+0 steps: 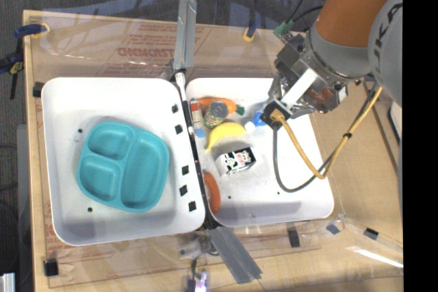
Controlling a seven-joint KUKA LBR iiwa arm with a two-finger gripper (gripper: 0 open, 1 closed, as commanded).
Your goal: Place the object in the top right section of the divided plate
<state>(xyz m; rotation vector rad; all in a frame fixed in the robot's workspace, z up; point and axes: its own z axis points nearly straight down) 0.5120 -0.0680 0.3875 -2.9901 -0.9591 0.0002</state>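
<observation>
Bins sit side by side on the bench. The left bin (55,99) holds the teal plate (123,166), which lies flat with its three sections facing up, well apart from everything else. Across the divide, the right bin (301,202) has its things crowded against its left half: an orange piece (213,192) along the left wall, a small bottle (196,116) near the top corner, then a carrot (236,106) behind a can (219,110), a banana (226,134) just below those, and a cow-print carton (236,161) below the banana. A small blue bit (259,122) lies right of the banana. The gripper (284,96) hangs over the bin's upper right part, so the cluster sits to its left and below, the blue bit nearest. Whether it is wide or narrow I cannot tell.
</observation>
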